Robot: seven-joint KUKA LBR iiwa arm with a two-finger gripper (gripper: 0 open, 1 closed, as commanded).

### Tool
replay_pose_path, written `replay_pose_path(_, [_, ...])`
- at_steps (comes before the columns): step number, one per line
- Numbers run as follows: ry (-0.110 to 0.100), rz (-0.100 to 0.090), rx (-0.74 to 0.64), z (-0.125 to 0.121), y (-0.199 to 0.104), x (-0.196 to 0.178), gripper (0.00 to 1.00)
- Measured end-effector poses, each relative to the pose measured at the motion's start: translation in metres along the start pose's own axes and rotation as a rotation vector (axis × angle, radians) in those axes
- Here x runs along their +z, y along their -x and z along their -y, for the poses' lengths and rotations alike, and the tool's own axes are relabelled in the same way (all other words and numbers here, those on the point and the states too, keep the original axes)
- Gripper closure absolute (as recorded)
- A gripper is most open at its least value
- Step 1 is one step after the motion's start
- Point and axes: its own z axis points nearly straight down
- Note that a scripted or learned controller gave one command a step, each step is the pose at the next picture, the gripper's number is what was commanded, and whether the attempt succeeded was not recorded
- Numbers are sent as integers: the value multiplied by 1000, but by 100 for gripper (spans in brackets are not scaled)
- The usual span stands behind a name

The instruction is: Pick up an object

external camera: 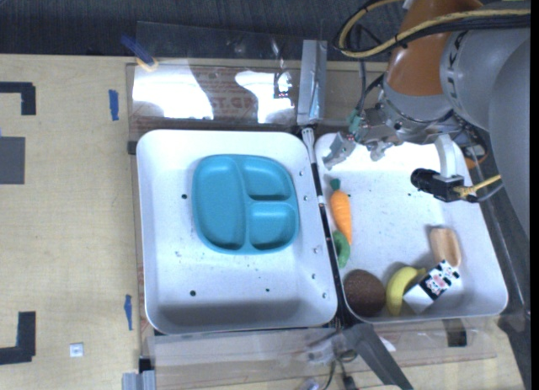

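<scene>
Orange plastic carrot [339, 210] lies against the right white bin's [484, 237] left wall; brown rounded object [363, 289], yellow banana [399, 287] and small black-and-white figure [439, 280] cluster along its near edge, probably loosely scattered. Gripper [352, 144] hovers at the far-left corner, fingers apart, holding nothing. Pale wooden tabletop [63, 211] carries both bins.

carrot [339, 211]: orange, green top, lengthwise by right bin's left wall. brown round object [363, 290], yellow banana [399, 286], black-white cow toy [437, 282] clustered at near edge. tan bread piece [445, 245] just above.
</scene>
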Motion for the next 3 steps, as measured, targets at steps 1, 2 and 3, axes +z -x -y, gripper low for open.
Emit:
replay_pose_path(1, [-3, -2, -105, 6, 20, 0, 0])
replay_pose_path(2, [0, -1, -71, -19, 11, 0, 0])
replay_pose_path(3, [-3, -2, -172, 39, 46, 0, 0])
